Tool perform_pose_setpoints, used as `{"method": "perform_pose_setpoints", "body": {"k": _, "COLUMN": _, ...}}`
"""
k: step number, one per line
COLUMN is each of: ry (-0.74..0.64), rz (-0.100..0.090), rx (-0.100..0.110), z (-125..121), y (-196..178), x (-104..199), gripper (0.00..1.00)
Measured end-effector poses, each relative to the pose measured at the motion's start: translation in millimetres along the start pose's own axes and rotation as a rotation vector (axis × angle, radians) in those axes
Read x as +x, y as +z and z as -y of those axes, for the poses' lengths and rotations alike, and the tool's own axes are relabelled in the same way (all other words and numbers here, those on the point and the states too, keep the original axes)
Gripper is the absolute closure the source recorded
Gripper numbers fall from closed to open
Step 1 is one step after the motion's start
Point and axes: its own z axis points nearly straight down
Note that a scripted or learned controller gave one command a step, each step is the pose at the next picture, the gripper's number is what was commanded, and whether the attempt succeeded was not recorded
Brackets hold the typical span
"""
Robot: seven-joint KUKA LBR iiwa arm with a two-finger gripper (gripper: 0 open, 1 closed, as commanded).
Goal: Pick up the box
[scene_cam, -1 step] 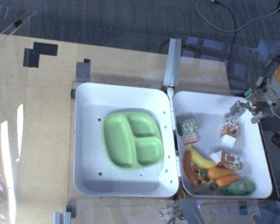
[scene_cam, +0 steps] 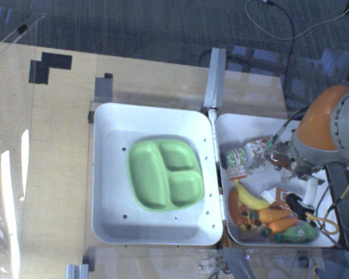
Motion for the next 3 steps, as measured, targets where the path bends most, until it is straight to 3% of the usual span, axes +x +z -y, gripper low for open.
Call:
{"method": "perform_pose_setpoints", "body": {"k": 1, "ry": 0.053, "rz": 0.006, "rx": -0.005, "z": -7.2, "y": 0.9, "x": 27.3, "gripper": 0.00}}
{"method": "perform_pose_setpoints", "body": {"k": 2, "ry": 0.201, "rz": 0.001, "rx": 0.009, "z": -78.5, "y": 1.6, "x": 43.1, "gripper": 0.00}}
{"method": "perform_pose_setpoints", "body": {"k": 3, "ry": 0.206, "rz": 0.001, "rx": -0.003, "z": -40.2, "y": 3.8, "x": -20.1, "gripper": 0.00}}
